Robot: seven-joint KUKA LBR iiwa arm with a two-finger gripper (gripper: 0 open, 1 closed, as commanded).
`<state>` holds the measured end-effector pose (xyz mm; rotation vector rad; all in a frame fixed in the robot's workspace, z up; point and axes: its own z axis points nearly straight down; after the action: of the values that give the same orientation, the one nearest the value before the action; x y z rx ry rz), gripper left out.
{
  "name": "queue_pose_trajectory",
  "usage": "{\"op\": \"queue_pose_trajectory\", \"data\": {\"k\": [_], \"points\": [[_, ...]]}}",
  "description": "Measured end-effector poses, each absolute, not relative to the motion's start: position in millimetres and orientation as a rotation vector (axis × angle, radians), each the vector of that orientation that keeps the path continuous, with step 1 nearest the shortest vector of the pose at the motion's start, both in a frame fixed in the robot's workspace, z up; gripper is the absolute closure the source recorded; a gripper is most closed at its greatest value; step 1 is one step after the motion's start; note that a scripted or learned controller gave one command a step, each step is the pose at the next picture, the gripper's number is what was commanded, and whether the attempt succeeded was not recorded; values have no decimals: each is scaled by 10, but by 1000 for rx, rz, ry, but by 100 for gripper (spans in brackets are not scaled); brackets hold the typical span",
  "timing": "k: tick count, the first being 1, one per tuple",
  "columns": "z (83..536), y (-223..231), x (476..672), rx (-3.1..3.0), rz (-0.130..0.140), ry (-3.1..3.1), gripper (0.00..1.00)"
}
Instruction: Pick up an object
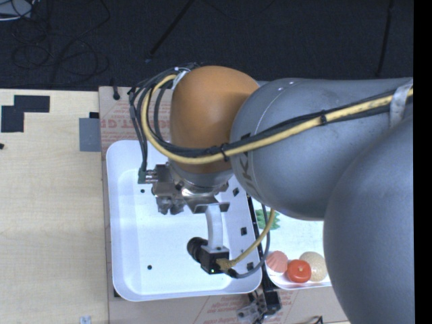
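My gripper (178, 198) hangs over the upper middle of the left white bin (131, 255), under the orange wrist band. From above, the wrist and arm cover most of it. In the corner of the right bin (302, 286) that shows, a red round object (298, 271) lies between a pink round one (277, 260) and a beige round one (314, 262). A green object (262, 217) peeks out from under the arm beside them. No object shows between the gripper and the left bin's floor.
The grey arm spans the right half of the view and hides most of the right bin. A pale wooden bench top (47, 208) lies to the left of the bins, with dark patches near its back edge.
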<state>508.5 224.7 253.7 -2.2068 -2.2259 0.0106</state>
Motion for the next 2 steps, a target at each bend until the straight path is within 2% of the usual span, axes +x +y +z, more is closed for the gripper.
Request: {"op": "queue_pose_trajectory", "data": {"k": [1,2], "points": [[1577,1983,4965,-2219,24,-2215,100],[2267,1115,5547,-2234,-1,-2216,100]]}}
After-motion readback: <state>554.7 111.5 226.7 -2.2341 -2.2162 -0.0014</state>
